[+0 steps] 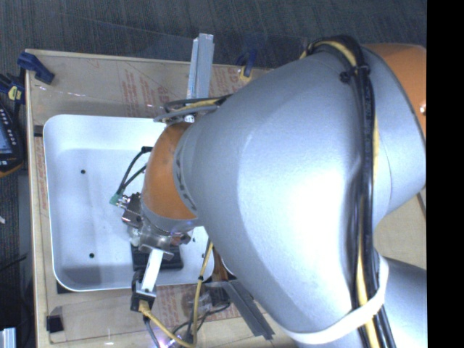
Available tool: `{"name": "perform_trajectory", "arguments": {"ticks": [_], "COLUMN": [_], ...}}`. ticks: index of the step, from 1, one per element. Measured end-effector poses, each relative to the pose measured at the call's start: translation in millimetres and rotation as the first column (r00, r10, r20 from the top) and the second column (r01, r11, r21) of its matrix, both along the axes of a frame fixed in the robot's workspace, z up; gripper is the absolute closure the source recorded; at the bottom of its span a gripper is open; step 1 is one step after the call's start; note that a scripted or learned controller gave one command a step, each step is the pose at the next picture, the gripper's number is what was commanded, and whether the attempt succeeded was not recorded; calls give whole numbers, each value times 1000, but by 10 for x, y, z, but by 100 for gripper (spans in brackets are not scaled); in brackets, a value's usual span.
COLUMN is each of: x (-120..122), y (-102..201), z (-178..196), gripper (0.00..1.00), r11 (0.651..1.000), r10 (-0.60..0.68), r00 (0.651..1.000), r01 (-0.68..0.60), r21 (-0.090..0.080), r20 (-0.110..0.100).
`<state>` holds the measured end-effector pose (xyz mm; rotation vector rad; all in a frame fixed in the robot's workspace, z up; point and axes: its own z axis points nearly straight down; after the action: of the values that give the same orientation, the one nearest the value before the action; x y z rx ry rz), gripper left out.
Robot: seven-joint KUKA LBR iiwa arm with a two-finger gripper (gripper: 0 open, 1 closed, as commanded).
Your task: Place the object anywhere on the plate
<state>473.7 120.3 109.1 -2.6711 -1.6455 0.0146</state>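
Note:
My grey arm [304,194] reaches in from the right and covers most of the view. Its orange band [163,183] sits over the right part of the left white bin [80,194]. Below the band, the metal wrist and gripper [134,212] point down into that bin, close to its floor near the front right. A small green bit [114,200] shows at the gripper's left edge, and I cannot tell what it is. The arm's bulk hides whatever lies under and to the right of the gripper.
The left bin's bare white floor [87,180] stretches left of the gripper, with two small dark dots on it. The bin's rim [45,194] and the wooden bench edge [32,194] lie further left. A blue clamp [32,65] sits at the bench's far left corner.

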Motion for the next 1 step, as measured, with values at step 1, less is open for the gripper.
{"name": "perform_trajectory", "arguments": {"ticks": [1], "x": [26], "y": [-433], "z": [1190], "gripper": [100], "r11": [996], "r10": [92], "r00": [996], "r01": [-92], "r21": [3], "r20": [8]}}
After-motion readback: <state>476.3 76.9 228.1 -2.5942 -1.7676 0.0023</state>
